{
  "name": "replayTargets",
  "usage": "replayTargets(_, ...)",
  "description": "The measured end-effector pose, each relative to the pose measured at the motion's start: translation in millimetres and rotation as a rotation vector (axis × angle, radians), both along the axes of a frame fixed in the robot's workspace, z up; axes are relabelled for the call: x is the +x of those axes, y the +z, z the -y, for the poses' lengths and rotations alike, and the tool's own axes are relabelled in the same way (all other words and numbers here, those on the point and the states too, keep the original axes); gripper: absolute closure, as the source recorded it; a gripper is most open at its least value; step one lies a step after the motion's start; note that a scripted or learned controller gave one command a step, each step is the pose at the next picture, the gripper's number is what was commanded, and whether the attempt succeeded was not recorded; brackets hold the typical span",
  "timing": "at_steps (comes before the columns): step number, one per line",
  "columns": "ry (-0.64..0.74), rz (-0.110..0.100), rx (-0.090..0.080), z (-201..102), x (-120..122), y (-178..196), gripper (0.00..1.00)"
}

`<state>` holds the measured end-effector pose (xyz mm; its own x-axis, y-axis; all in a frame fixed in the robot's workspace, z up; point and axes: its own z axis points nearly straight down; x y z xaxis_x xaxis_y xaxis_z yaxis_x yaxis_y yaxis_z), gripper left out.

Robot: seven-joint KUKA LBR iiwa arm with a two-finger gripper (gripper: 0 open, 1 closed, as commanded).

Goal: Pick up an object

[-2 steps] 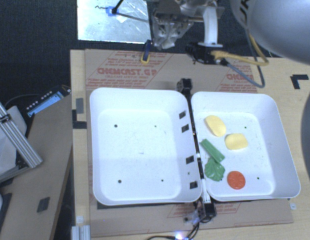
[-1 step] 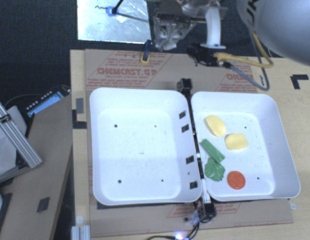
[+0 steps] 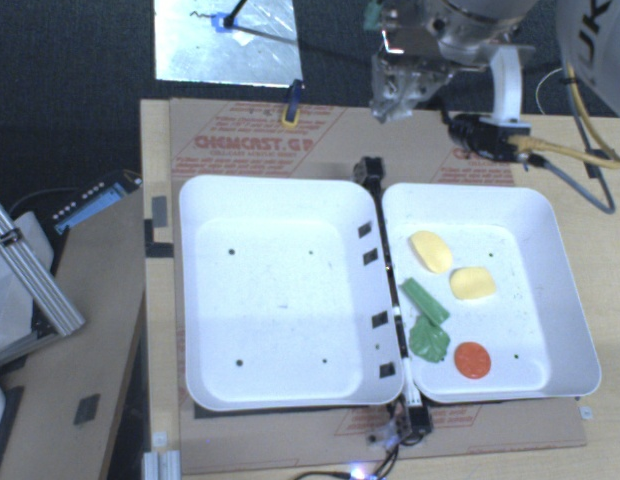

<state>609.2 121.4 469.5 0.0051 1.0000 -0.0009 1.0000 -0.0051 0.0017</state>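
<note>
Two shallow white bins sit side by side on a brown board (image 3: 260,138) that lies on the tabletop (image 3: 100,268), seen from above at a slant. The left bin (image 3: 200,208) shows a bare white floor with a few small dark dots. The right bin (image 3: 550,218) holds four small objects, all grouped in its left half. A pale yellow oval piece (image 3: 431,251) lies nearest the back, close to the divider between the bins. A second yellow piece (image 3: 473,284) lies just beside it, toward the front and right. A green piece (image 3: 427,320) stretches along the divider side, narrow at the back and wider at the front. A small red-orange disc (image 3: 473,360) lies just beside the green piece's front end, nearest the front rim. The gripper (image 3: 394,93) hangs high at the top of the view, above the board behind the bins, well apart from every object. It carries nothing visible, and whether its fingers are spread or pressed together cannot be told. A black clip (image 3: 369,171) sits at the back where the two bins meet.
</note>
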Motion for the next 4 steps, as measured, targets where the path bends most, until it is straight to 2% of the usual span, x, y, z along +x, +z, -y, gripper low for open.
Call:
replayTargets(1, -0.009, -0.001, -0.004, 142.0, -34.9, -14.9, 1.00)
replayTargets(2, 0.019, -0.001, 0.004, 40.9, -84.3, -28.6, 1.00)
replayTargets(3, 0.020, 0.001, 0.005, -51.3, -107.2, -10.8, 1.00)
replayTargets(4, 0.017, -0.001, 0.004, -117.5, -124.3, -15.7, 1.00)
